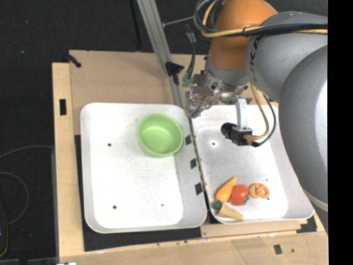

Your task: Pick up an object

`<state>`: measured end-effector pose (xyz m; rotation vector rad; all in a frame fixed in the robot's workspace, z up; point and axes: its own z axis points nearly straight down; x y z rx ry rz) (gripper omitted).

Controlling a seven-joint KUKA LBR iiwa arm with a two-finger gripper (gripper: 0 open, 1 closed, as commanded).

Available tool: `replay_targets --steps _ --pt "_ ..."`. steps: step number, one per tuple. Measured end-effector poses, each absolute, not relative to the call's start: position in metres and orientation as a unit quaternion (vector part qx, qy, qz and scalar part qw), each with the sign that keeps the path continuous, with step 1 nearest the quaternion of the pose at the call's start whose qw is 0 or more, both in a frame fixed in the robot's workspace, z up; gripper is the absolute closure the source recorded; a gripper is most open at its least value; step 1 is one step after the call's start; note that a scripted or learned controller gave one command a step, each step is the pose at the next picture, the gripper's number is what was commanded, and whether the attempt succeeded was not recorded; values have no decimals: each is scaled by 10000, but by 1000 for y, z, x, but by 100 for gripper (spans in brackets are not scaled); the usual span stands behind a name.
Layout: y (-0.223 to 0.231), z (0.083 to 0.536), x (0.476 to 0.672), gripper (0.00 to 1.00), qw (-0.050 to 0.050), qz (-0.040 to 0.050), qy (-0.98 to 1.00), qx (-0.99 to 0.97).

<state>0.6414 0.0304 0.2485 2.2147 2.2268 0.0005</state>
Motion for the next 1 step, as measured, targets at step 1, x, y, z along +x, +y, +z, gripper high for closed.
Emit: replay_targets --steps 1 --pt "84 253 648 100 7 11 7096 7047"
